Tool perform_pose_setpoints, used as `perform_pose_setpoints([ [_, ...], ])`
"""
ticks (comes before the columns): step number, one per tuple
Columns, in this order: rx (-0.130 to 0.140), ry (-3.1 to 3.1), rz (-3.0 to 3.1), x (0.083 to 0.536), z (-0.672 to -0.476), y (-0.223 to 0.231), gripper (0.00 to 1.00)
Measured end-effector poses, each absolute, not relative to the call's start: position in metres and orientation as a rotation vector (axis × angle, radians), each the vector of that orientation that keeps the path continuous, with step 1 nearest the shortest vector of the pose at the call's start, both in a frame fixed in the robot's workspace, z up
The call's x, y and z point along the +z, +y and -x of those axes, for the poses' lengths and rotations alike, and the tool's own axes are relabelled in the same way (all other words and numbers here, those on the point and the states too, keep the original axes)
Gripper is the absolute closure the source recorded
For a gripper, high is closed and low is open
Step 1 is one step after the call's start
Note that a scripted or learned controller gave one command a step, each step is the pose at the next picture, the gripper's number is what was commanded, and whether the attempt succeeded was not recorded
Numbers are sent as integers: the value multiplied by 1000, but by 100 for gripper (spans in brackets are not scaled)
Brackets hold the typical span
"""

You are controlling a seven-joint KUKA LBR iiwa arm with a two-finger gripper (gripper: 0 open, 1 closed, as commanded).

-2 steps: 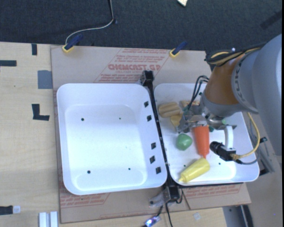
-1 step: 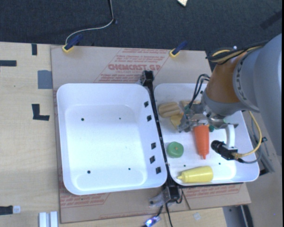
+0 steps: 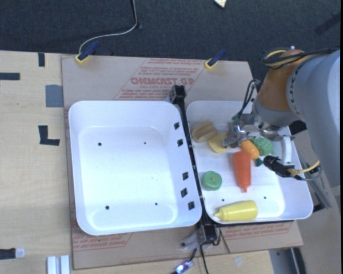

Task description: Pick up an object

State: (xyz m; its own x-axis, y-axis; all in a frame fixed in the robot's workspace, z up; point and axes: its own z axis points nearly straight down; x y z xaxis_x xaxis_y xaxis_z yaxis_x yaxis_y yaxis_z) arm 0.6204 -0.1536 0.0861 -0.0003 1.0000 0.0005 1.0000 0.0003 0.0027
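The arm is reaching in from the right over the right bin [image 3: 297, 210], with its tool [image 3: 238, 135] hanging low among the toys; whether it is clenched or released cannot be told. An orange carrot [image 3: 242, 169] is lying just beside the tool, with a small orange piece [image 3: 250, 148] and a green piece [image 3: 264, 146] near its top end. A tan bread piece [image 3: 204, 132] and a pale yellow piece [image 3: 218, 144] are lying left of the tool. A green disc [image 3: 211, 180] and a yellow bottle [image 3: 238, 210] are sitting nearer the front. The left bin [image 3: 80, 119] is standing alongside on the desk [image 3: 23, 153].
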Motion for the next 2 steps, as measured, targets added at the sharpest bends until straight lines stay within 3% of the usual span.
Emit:
perform_pose_setpoints([
  [1,-3,2220,-2223,92,-668,-224,100],
  [2,4,2217,-2217,174,-640,-225,100],
])
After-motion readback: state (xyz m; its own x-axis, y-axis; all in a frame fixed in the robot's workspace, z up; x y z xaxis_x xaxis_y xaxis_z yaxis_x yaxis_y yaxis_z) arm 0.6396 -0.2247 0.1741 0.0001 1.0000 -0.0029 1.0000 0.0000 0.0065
